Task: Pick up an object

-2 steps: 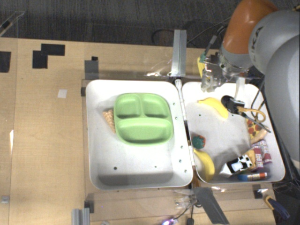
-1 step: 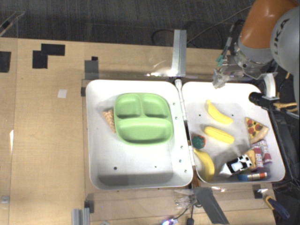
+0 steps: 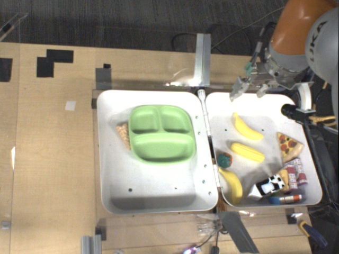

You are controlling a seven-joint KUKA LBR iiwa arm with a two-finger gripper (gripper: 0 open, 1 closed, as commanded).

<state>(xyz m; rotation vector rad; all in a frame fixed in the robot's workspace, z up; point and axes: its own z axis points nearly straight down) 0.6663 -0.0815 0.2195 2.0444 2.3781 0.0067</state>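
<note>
**Arm raised over the back edge of the right bin, gripper open and holding nothing**

The grey arm with the orange band [image 3: 299,23] comes in from the upper right corner and bends down toward the bench. Its two-finger gripper [image 3: 248,90] hangs over the back rim of the right white bin [image 3: 265,100]. The thin fingers stand apart, and nothing is between them.

The left white bin [image 3: 153,194] carries a large green plastic tray with three compartments [image 3: 161,133]. A small tan waffle-like piece [image 3: 123,135] shows from under the left edge of the tray.

In the right bin, all objects lie in front of the gripper, lower in the view and apart from it. The nearest is a yellow toy banana [image 3: 247,127]. Below it lies a second yellow banana piece [image 3: 248,152], then a third one [image 3: 232,183] near the front left corner. A small teal and red ball [image 3: 224,159] rests beside the divider. A toy pizza slice [image 3: 288,145] lies near the right wall. A black and white block [image 3: 271,184], a red and white can [image 3: 294,173] and a marker [image 3: 285,198] crowd the front right corner.
</note>
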